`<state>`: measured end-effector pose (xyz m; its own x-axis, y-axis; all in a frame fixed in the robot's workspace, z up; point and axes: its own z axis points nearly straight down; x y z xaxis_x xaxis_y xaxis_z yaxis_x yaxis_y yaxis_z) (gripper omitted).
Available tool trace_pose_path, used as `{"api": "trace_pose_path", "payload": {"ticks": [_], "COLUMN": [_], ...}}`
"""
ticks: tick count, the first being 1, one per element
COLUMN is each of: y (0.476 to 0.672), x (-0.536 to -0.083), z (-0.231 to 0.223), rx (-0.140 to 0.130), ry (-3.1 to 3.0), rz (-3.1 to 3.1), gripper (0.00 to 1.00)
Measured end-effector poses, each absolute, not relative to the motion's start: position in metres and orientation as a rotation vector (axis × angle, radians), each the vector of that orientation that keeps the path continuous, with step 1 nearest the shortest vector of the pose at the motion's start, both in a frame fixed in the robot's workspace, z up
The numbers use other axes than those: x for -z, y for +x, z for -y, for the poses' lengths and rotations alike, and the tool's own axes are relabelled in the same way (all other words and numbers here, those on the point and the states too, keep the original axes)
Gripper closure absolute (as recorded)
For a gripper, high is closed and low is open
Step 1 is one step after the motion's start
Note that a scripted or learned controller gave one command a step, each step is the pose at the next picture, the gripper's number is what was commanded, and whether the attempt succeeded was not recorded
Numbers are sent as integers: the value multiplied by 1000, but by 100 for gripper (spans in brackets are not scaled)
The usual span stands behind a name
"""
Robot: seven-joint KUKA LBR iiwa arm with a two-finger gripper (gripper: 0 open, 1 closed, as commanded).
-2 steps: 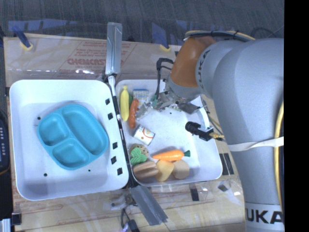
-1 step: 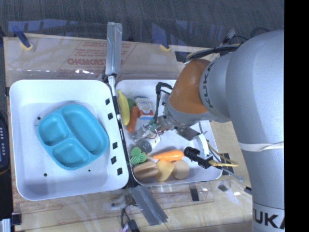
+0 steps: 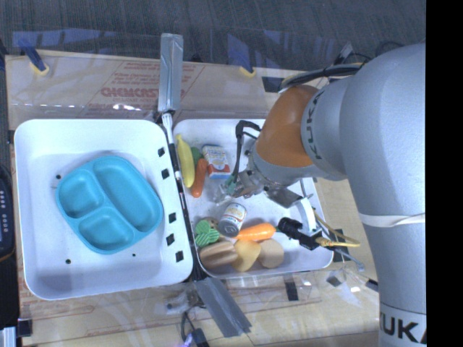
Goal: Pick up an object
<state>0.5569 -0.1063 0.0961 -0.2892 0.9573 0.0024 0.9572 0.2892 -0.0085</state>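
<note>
Gripper [image 3: 237, 183] state unreadable, low in right bin [image 3: 217, 130]; can [image 3: 232, 219], carrot [image 3: 256, 232] just below; blue tray [image 3: 108, 203] in left bin [image 3: 43, 266].

A shallow white bin [image 3: 22, 194] lies well to the view's left of the pincer [image 3: 242, 183]. In it rests a light blue plate [image 3: 108, 202] with three compartments, set at a slant. Between that bin and the pincer runs the shared wall, dotted with small black clips [image 3: 173, 217]. A grey bar [image 3: 171, 71] stands at the far end of that wall, up and left of the pincer; another grey bar [image 3: 224, 306] lies below the pincer, at the near edge. Beyond the bins, a clear sheet with red lettering [image 3: 123, 85] covers the bench, held by blue tape [image 3: 32, 58]. Dark carpet [image 3: 217, 6] stretches farther off.
</note>
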Motion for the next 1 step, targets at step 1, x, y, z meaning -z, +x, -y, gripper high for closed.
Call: {"api": "trace_pose_path", "payload": {"ticks": [1], "y": [605], "x": [-89], "z": [162], "rx": [-3], "ry": [-1670], "rz": [2659], "gripper": [100]}}
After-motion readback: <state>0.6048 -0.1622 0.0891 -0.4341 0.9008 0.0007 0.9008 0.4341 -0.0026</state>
